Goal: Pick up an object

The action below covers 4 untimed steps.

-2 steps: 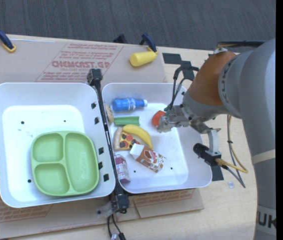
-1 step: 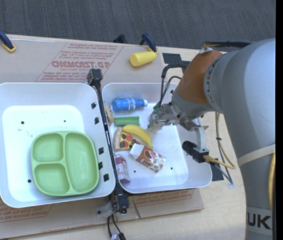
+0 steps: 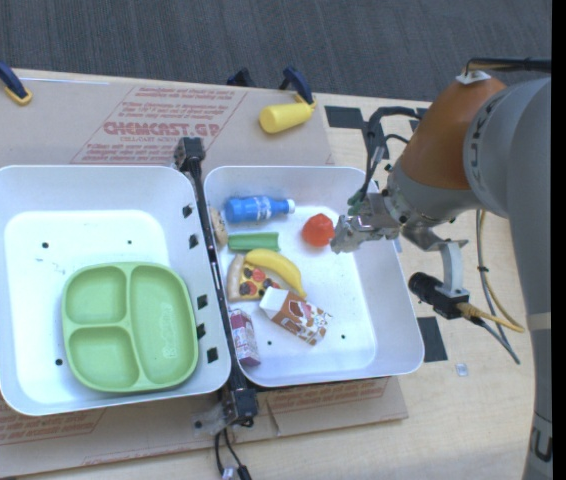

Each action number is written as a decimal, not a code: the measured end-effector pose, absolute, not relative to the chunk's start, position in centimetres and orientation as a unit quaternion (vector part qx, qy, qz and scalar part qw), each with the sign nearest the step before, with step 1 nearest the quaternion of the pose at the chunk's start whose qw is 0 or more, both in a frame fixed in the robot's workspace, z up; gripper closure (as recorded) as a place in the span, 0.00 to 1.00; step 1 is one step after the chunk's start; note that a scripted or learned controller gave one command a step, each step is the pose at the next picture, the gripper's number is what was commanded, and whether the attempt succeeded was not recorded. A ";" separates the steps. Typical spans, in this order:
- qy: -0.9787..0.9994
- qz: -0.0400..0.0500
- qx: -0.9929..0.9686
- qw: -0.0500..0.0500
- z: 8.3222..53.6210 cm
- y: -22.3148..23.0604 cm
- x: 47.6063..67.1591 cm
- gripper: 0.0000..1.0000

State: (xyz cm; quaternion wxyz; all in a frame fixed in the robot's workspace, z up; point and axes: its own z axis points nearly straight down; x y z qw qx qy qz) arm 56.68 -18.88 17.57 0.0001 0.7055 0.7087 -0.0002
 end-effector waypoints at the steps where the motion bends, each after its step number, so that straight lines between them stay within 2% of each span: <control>1: 0.710 -0.001 0.705 -0.001 17.7 -17.2 55.6 1.00; 2: 0.710 -0.001 0.704 -0.001 17.9 -14.4 53.0 1.00; 3: 0.710 -0.001 0.704 -0.001 18.0 -14.4 53.0 0.00; 4: 0.710 -0.002 0.704 -0.001 9.1 -13.0 60.3 0.00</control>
